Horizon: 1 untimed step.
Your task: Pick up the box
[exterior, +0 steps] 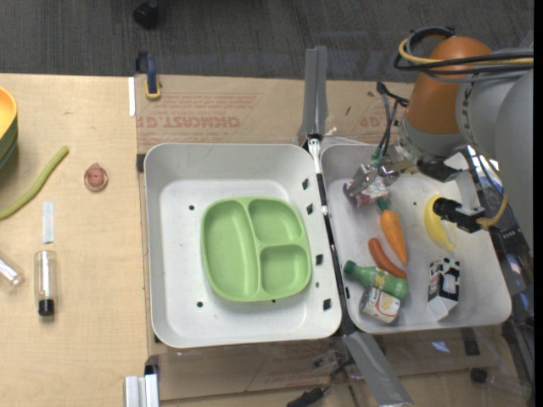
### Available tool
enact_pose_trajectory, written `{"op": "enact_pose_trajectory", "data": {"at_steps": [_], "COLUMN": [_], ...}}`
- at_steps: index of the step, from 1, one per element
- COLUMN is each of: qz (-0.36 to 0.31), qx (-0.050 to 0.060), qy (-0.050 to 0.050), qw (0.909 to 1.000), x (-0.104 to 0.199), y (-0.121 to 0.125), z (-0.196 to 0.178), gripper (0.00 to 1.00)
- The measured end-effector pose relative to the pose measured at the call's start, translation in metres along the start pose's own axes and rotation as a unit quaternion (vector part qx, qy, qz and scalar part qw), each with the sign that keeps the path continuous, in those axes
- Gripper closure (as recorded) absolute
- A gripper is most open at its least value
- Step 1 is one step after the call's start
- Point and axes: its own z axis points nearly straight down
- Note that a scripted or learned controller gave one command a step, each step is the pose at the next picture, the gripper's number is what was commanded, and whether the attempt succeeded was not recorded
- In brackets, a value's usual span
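- Lying in the near right corner of the right bin (pixel 484 312) is the box (pixel 444 280), black and white, close to the right wall and touched by nothing.
- Left of it, near the wall between the bins, a bottle (pixel 377 280) with a green top lies on its side.
- Just beyond the bottle lie two carrots (pixel 390 242), side by side at a slant.
- A banana (pixel 439 220) lies further right, beyond the box, with a black part of the arm's gear partly across it.
- The left bin (pixel 170 227) holds a green plate (pixel 254 248) with three compartments, set about in its middle.
- In the far left part of the right bin sits a crumpled packet (pixel 365 189). The gripper (pixel 382 170) is right at its far edge — whether it is released or clenched cannot be told, and contact with the packet is unclear.
- The gripper is well apart from the box, with the carrots and banana lying between them.
- The arm (pixel 501 117) comes in from the far right, its orange band (pixel 445 87) above the bin's far wall, with cables looped over it.
- On the bench (pixel 85 312) left of the bins lie a vial (pixel 45 282), a green strip (pixel 38 185) and a small pink thing (pixel 96 176).
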Motion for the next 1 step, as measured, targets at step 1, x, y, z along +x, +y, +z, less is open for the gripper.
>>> {"op": "enact_pose_trajectory", "data": {"at_steps": [1], "qz": [0.042], "qx": [0.002], "qy": [0.001], "qw": [0.9991], "x": [0.0449], "y": [0.0260], "z": [-0.1316], "gripper": [1.00]}}
